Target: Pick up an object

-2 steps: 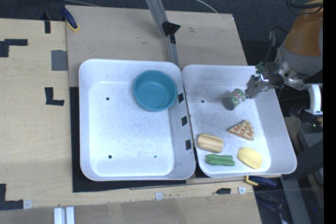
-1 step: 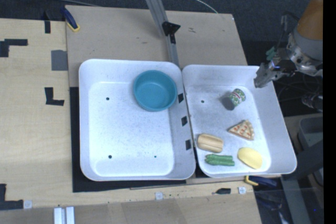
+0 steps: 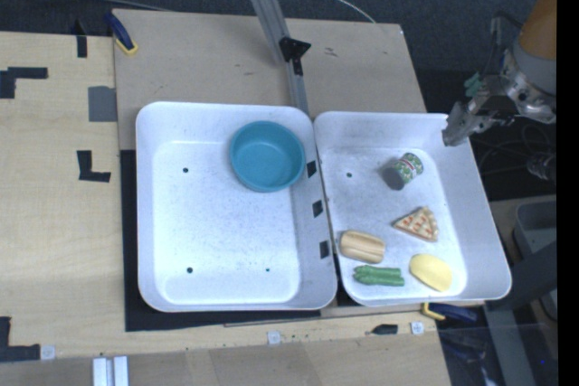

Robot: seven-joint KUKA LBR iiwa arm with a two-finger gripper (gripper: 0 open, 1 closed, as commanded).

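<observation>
My pincer (image 3: 455, 129) hung at the right of the frame, over the upper right rim of the right bin (image 3: 362, 129); whether it was open or closed, I could not tell, and nothing showed in it. In that bin: small can (image 3: 403, 171) near centre, pizza slice (image 3: 417, 224) below it, hot dog (image 3: 362, 245), green pod (image 3: 377, 276), yellow lemon (image 3: 431, 272) along the lower edge. Left bin (image 3: 181, 240) held a blue bowl (image 3: 266, 156), upper right corner.

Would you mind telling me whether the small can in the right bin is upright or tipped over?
Tipped over: the can lies on its side, its dark end facing lower left.
</observation>
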